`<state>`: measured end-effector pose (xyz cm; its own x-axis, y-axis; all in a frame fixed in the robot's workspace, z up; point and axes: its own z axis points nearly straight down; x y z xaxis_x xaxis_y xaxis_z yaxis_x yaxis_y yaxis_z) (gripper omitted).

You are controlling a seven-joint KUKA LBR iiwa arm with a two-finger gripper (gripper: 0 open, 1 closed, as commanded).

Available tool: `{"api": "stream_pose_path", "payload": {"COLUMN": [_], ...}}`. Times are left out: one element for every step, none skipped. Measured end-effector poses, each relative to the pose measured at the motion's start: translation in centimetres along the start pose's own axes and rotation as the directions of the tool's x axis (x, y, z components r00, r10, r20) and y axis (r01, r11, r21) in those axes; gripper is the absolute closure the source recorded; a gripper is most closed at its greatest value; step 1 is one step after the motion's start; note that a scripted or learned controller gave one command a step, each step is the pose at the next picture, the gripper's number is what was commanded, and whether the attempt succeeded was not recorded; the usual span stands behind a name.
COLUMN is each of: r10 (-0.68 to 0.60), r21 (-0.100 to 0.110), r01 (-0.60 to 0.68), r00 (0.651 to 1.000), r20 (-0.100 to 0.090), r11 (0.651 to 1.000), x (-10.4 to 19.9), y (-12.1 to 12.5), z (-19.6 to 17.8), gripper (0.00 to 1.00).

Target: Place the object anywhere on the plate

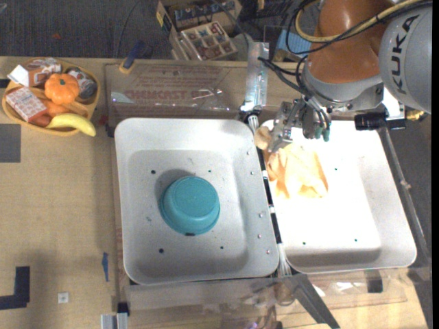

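Observation:
A teal round plate (191, 204) lies in the middle of the left bin (137, 149). A soft yellow-orange object (296, 174) lies at the upper left of the right bin (363, 211), close to the divider between the bins. Its pale top end (263, 137) reaches up beside the gripper. My gripper (282, 134) hangs right over the object's upper end, touching or nearly touching it. The grey arm with its orange band (350, 19) comes in from the upper right. The wrist hides the contact point.
A clear plastic lid (178, 91) lies behind the left bin. A yellow dish of toy food (48, 98) with a banana and a pumpkin stands at the far left of the bench. Boxes (199, 22) sit on the floor beyond.

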<state>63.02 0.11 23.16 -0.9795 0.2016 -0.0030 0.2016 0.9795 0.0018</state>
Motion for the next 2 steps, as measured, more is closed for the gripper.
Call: {"api": "stream_pose_path", "payload": {"r10": [-0.201,-0.204], "r21": [0.000,-0.001], "r01": [0.201,0.204], "r00": [0.980,0.979], "r20": [0.000,0.005], "r11": [0.980,0.979], "x": [1.7,3.5], "y": [5.8,10.7], "z": [-0.1,-1.0], "gripper": [1.00,1.00]}}
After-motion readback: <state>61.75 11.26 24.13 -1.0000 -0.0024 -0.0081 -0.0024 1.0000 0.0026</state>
